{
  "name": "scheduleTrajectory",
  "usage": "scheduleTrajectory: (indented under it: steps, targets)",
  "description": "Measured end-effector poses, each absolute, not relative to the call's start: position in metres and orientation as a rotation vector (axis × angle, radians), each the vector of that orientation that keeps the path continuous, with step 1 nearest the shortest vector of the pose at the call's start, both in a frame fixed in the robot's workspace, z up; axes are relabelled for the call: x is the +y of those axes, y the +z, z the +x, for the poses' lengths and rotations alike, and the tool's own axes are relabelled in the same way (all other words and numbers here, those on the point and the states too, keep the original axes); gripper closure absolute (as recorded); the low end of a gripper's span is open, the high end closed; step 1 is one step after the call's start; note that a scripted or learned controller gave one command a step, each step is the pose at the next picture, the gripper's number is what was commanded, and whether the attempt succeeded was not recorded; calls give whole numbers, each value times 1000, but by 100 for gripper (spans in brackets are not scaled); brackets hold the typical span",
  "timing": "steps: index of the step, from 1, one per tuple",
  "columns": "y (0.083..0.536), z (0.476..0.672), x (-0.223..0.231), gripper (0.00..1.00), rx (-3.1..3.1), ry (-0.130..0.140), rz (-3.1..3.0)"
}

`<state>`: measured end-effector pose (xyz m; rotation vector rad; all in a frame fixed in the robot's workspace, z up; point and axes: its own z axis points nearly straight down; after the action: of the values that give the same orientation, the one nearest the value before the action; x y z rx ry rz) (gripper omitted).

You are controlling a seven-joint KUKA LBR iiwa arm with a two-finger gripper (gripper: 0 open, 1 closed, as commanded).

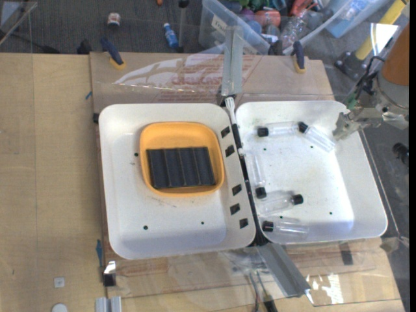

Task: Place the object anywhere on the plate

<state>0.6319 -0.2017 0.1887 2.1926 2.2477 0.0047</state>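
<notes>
The left bin [117, 233] holds an orange, rounded-square plate [182, 135] set a little above its middle. A dark grey ribbed block [181, 168] lies flat on the plate, covering most of its lower half, with about 4 grooves running across its short side; it touches only the plate.

The right bin [364, 194] carries several clear plastic tubes with black caps. 1 tube [281, 130] lies along the bin's upper part with a black cap at each end, and a clear piece [320, 138] sits just to its right. Another tube [256, 173] lies along the left wall, a 3rd [279, 201] sits lower with a black cap at its right end, and a 4th [285, 226] rests near the bottom edge.

The gripper [344, 125] hangs at the upper right corner of the right bin, above its rim, well apart from the plate and the block. Its fingers look pale and thin, and whether they are spread or closed cannot be told; nothing can be seen between them.

At the top of the frame a clear tub [227, 18] holds mixed colourful items
</notes>
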Motion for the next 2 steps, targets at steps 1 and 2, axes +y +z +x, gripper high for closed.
scheduleTrajectory:
  steps: [1,2]
  targets:
    - [207,668,-193,100,2210,4,2225]
    - [262,668,-182,100,2184,5,2251]
